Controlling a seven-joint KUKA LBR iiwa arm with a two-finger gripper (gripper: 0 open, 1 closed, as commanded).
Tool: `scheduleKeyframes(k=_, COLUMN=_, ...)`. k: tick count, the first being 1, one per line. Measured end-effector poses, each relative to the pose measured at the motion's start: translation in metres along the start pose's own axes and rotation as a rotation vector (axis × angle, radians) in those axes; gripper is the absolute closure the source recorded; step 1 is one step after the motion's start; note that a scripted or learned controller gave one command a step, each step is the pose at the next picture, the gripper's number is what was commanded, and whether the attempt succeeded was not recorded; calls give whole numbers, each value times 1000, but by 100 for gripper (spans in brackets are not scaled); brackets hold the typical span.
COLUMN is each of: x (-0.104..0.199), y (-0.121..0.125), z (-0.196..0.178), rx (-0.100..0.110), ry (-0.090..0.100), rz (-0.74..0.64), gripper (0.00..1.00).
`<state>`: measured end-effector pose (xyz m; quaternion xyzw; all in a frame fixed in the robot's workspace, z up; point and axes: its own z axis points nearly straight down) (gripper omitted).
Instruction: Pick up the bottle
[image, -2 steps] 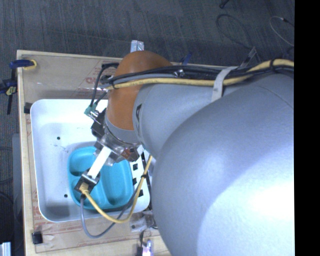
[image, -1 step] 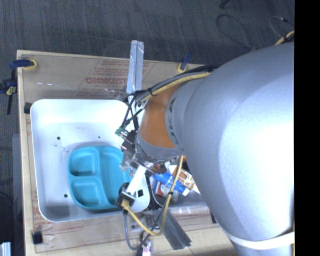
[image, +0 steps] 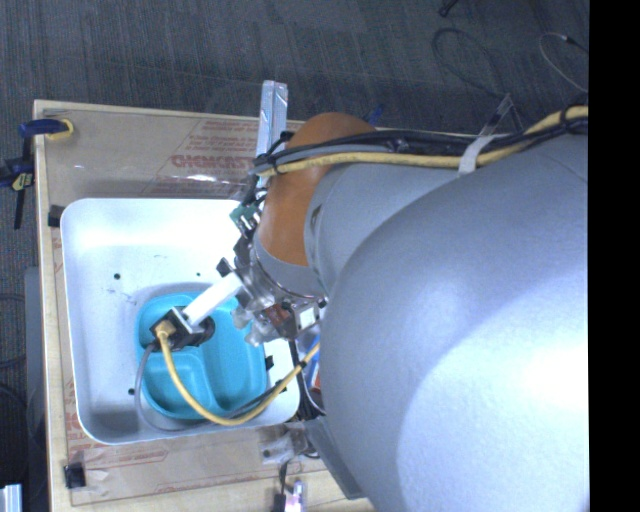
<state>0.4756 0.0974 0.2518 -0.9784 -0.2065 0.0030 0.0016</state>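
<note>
A blue plastic item lies in the near part of the left white bin; its rounded body looks like a tub or a wide bottle, and I cannot tell which. My gripper hangs over the bin's right side, just above the blue item's right edge. The grey arm with its orange band covers everything to the right, and nothing is visibly held.
The left bin's floor is bare white at the back and left. A metal post stands behind the bin. A blue clamp grips the bench's far left corner. The bench's brown edge runs along the front.
</note>
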Motion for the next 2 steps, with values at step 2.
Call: scheduleKeyframes(k=2, x=22, y=-51, z=-62, rx=-2, ry=0, rz=-448, gripper=100)
